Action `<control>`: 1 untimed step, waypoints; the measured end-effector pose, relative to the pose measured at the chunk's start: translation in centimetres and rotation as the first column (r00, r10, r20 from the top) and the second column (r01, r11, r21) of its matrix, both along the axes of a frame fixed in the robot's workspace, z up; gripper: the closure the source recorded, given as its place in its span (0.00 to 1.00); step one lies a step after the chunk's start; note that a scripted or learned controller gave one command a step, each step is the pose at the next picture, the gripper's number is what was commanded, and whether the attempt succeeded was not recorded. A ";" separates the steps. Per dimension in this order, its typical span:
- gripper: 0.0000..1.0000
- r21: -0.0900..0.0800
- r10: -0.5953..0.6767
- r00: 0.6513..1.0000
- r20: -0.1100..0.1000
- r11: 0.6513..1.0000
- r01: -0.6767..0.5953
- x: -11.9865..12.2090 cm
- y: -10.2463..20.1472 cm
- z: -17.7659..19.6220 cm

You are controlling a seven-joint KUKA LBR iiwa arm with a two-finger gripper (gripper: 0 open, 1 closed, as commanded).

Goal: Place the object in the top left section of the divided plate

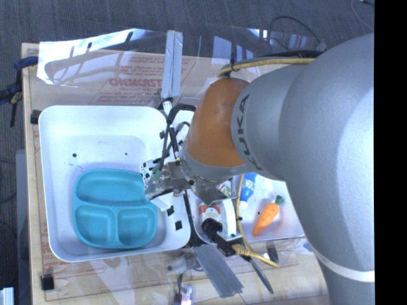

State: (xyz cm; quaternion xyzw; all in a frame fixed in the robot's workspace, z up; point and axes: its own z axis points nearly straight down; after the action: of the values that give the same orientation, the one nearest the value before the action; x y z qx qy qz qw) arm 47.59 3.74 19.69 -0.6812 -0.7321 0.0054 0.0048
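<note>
Nearest the camera's foot of the view, the right bin [289,230] holds a toy carrot [268,215], lying tilted, with a blue-and-white packet [247,187] just beside it on its left. No object can be made out between the arm and the plate, so which thing the task means is uncertain; the carrot is the likeliest candidate and it rests in that right bin.

In the left bin [57,145] sits the teal divided plate [114,208], its long section farthest from the viewer and two smaller sections nearer, all bare.

Over the wall between the bins hangs the claw [166,178], just beside the plate's right rim. Whether it is wide, narrow or carrying anything cannot be told, since the wrist and orange band [213,129] cover it.

Judged from this, the placing step is not done; next, the claw needs to be confirmed loaded, then carried over the plate's top left section.
</note>
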 end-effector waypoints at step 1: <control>1.00 0.000 0.006 1.000 -0.005 1.000 -0.006 0.1 0.0 0.8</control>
State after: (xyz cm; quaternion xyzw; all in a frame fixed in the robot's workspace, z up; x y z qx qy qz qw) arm 47.67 3.78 20.46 -0.6790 -0.7341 0.0071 0.0063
